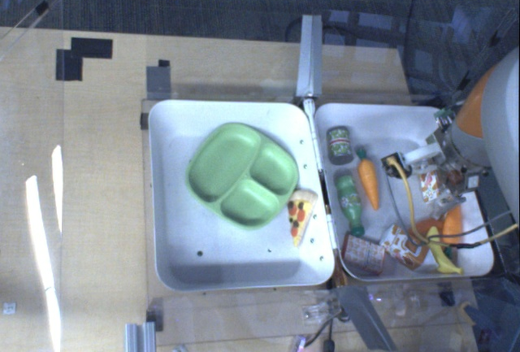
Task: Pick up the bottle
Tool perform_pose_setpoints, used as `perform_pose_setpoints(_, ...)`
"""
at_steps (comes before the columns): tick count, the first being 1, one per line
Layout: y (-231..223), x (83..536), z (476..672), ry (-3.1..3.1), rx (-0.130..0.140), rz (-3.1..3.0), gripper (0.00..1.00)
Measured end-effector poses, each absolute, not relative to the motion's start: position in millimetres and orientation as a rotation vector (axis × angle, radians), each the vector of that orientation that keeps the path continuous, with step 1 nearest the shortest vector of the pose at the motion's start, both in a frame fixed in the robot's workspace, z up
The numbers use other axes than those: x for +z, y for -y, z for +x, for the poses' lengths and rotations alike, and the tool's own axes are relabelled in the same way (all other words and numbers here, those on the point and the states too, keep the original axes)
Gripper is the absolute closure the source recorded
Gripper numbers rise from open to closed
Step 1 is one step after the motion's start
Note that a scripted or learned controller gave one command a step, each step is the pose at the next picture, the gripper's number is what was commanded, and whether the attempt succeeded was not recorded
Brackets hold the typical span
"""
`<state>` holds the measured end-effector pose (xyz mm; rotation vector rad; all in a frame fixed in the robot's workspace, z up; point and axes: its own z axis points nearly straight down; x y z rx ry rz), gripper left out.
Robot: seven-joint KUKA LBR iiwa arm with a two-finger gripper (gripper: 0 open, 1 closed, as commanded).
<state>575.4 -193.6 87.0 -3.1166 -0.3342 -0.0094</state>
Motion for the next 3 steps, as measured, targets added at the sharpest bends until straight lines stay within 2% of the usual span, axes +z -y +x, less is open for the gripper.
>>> perform_pose_setpoints(1,160,86,630.4,0.516,0.006,-3.095,0.0)
perform_pose_setpoints(2,175,88,515.3,0.365,-0.012,-3.123,0.0)
perform_pose_setpoints(3,205,160,488.0,0.452,-0.005,-3.109,0.0)
